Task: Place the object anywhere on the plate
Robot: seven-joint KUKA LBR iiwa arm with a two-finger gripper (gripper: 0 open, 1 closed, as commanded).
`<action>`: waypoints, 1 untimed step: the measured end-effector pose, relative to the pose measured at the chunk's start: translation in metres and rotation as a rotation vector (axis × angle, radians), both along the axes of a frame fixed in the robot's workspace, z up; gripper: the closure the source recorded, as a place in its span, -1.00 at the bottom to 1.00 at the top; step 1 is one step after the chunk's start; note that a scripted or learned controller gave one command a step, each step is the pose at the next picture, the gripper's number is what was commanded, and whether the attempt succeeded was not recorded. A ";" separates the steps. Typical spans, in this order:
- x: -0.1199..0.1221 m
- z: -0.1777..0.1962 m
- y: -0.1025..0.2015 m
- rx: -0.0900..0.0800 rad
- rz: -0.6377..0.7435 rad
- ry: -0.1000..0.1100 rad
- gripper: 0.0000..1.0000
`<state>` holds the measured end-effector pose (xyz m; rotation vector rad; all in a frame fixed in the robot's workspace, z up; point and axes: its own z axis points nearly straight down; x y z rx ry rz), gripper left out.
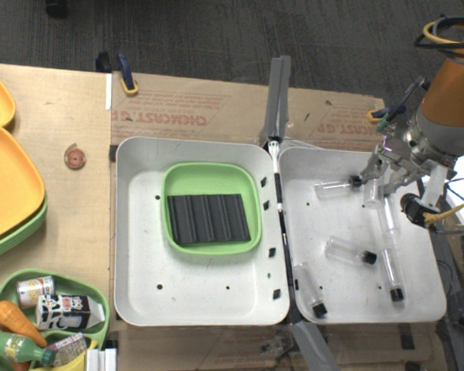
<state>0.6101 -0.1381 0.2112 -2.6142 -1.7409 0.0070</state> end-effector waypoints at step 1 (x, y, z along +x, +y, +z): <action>0.000 0.000 0.000 0.000 0.000 0.000 -1.00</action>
